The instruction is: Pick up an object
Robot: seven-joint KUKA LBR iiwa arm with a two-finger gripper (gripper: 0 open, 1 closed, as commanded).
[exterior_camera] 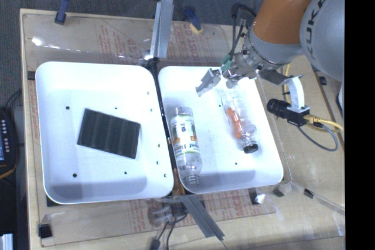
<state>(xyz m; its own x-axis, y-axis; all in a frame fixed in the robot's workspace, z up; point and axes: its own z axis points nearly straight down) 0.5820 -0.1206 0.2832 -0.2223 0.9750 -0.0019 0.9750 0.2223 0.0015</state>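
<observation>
From the overhead camera, the gripper [218,80] hangs over the far part of the right bin [269,168], its grey fingers [205,82] spread apart with nothing between them; I judge this the approach step, before any grasp, with the hand above the objects rather than down among them.

Two candidates lie in that bin. A clear plastic bottle with a black cap [239,119] and orange contents lies on its side just below the gripper; its long axis runs from the far middle of the bin toward the near right, cap end pointing at the near-right corner. A labelled clear water bottle [186,143] lies beside the bin's left wall, well apart from the gripper; its long axis runs roughly far to near, and its narrower neck end seems to point at the near wall, though the cap is hard to make out. The two bottles do not touch.

In the left bin [53,73] a dark ribbed rectangular pad [109,133] lies flat and slightly skewed.

The next move, as I judge it, calls for descending over the nearer, black-capped bottle with the fingers set across its long axis, since round bodies roll away if pinched off-centre.
</observation>
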